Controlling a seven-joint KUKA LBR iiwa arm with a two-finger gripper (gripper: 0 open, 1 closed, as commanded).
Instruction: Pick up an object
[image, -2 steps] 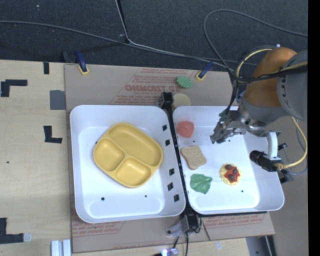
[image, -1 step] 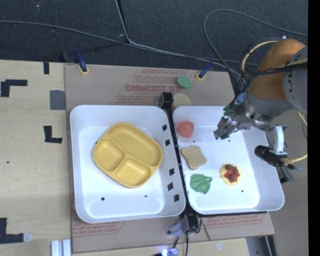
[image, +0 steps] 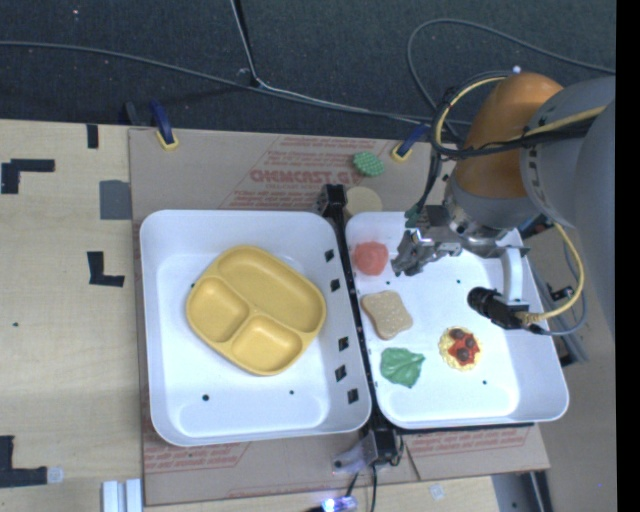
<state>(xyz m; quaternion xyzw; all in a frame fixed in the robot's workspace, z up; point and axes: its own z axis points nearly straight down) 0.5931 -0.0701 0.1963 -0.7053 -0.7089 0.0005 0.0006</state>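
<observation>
Cardboard-topped bench, two white bins. From where I stand the gripper (image: 408, 262) hovers in the right bin (image: 530, 395), fingers slightly parted, holding nothing. Just to its left lies the pink round piece (image: 370, 257); the toast slice (image: 386, 313) sits below.

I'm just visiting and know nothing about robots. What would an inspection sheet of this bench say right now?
Surface: two white bins, left bin and right bin, on a cardboard sheet.
Job's things: in the right bin, pink round piece, toast slice, green leaf, small pizza.
Clutter: yellow divided tray in the left bin; green piece on the cardboard.
Gripper: gripper over the right bin, beside the pink piece, holding nothing seen.
Cables: black cables behind the bench.
Surroundings: dark floor, wooden bench top.
</observation>
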